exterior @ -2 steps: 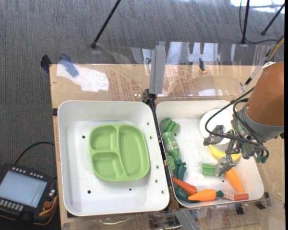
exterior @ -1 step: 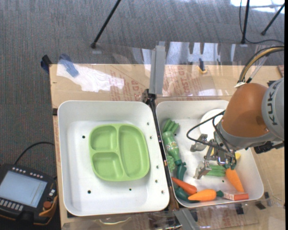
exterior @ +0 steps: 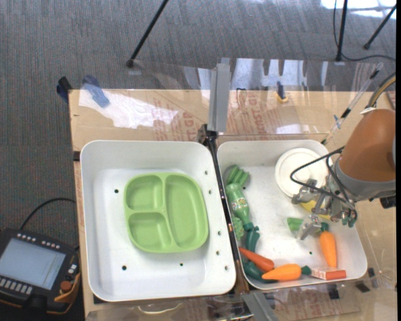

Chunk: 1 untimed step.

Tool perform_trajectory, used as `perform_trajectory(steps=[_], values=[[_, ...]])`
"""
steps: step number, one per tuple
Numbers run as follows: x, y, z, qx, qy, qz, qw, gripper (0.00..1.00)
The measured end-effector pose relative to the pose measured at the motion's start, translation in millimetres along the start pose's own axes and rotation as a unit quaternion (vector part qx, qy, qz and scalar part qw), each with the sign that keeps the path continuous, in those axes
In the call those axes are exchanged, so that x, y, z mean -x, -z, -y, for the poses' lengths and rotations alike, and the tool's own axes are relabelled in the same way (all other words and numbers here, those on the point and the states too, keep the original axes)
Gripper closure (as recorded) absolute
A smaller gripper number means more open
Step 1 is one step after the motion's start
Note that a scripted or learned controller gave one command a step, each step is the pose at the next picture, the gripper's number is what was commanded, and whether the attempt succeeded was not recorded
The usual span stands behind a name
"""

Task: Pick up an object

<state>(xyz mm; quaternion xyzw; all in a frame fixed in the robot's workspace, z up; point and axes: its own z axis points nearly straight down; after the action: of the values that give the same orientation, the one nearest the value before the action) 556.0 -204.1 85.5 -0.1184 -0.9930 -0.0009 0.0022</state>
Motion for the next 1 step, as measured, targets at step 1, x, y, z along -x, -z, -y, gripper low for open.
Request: perform_trajectory(steps=[1], values=[[-73.2,3.3,24.9,0.000,0.015,0.006,0.9999,0.00]])
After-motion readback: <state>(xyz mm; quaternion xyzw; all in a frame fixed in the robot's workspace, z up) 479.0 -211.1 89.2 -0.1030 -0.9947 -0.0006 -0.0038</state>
